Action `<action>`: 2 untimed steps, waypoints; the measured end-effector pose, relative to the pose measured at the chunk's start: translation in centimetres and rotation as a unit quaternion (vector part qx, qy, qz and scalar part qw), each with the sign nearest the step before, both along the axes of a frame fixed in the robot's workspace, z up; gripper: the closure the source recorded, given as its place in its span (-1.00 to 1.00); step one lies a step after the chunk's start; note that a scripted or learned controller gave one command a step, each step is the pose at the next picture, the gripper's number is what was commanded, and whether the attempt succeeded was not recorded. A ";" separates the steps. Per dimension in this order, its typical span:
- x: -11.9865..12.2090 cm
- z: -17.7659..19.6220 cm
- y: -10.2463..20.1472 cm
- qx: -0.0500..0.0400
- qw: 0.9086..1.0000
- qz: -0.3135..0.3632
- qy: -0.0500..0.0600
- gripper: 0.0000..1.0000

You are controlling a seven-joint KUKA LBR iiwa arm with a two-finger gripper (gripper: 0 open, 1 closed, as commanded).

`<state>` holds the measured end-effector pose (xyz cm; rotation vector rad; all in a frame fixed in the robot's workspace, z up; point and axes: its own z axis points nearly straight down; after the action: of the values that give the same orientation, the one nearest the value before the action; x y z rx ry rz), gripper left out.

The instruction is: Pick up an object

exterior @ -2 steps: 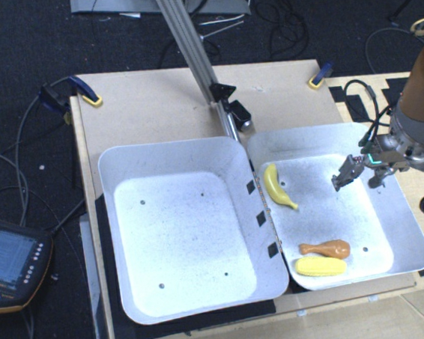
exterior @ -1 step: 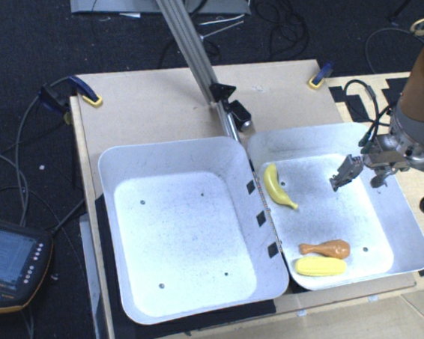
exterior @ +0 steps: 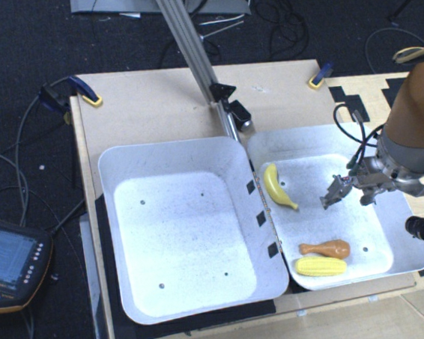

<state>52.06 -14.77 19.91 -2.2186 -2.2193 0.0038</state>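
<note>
Jaws (exterior: pixel 333 193) hover beside banana (exterior: pixel 276 187) (right bin (exterior: pixel 402 254)).

My arm (exterior: pixel 416 117) runs off the right edge, so I see little beyond its wrist. The gripper (exterior: pixel 335 192) is too small and blurred to read. The pendant (exterior: pixel 7 262) at far left is cut off.
</note>
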 end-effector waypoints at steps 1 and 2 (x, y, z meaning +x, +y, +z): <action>-0.6 -4.7 -0.7 0.000 1.000 0.000 0.000 -1.00; -0.7 -9.9 -0.6 0.000 1.000 0.000 0.000 -1.00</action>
<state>51.33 -15.38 9.97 -2.2183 -2.2184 0.0042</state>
